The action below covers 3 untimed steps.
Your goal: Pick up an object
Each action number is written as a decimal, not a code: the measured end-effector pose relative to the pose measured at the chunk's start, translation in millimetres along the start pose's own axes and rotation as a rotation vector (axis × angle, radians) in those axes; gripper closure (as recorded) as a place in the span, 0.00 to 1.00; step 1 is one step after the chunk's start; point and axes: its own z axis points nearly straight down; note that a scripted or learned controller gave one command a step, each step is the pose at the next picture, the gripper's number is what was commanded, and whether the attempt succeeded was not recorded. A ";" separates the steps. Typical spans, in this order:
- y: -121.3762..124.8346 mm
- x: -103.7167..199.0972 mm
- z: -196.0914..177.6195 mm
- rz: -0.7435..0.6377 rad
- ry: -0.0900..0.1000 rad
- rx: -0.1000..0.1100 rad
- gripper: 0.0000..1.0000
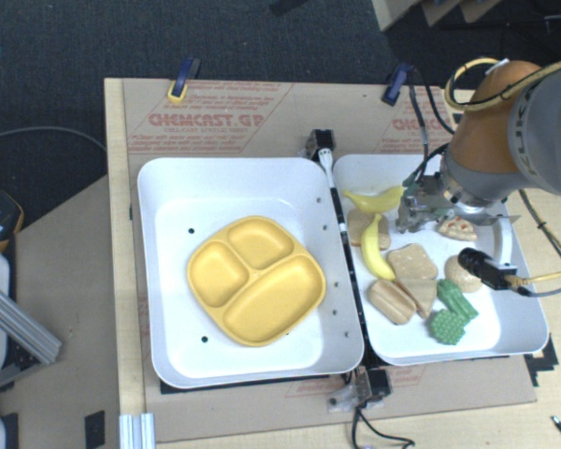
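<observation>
Evenly and brightly lit from above; mild glare on the white bins (159,251); soft short shadows; slight softness overall, dark carpet (65,26) underexposed far left.

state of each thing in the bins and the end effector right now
yellow divided plate: lying flat in the left bin
bananas: lying in the right bin, at its left side
green toy: lying near the right bin's front
end effector: low over the right bin beside the bananas

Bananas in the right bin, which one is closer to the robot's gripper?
The upper banana, lying crosswise near the bin's top edge, with its tip next to the gripper. The other banana runs lengthwise along the bin's left wall, lower down.
</observation>
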 end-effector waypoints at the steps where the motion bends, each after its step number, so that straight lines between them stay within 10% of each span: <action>1: -23.8 106.7 -73.8 -0.011 0.005 0.000 1.00; 3: -116.3 175.5 -250.4 -0.006 0.003 0.001 1.00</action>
